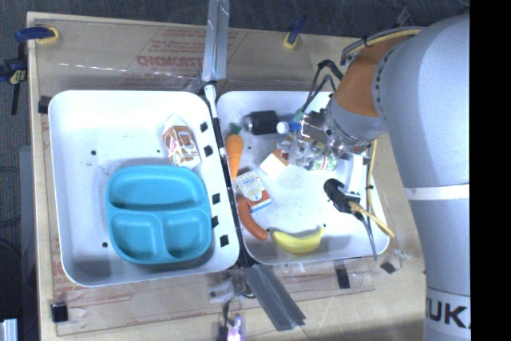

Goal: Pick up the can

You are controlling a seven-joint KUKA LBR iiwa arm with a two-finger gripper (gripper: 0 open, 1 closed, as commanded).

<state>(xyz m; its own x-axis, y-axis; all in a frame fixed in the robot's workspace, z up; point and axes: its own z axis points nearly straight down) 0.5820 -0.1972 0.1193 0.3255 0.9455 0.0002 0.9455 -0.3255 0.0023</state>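
The arm (435, 172) is a thick, smooth grey tube with a thin white seam ring across it. White letters "UK" mark its lower part. An orange band (357, 85) circles the wrist. Black cables (323, 76) loop beside it. The hand (307, 146) is bare metal, cluttered with small fittings.

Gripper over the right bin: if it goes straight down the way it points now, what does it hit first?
Probably the can lying beneath the gripper, near the white carton. Depth is unclear from this slanted view, so the contact point is uncertain.
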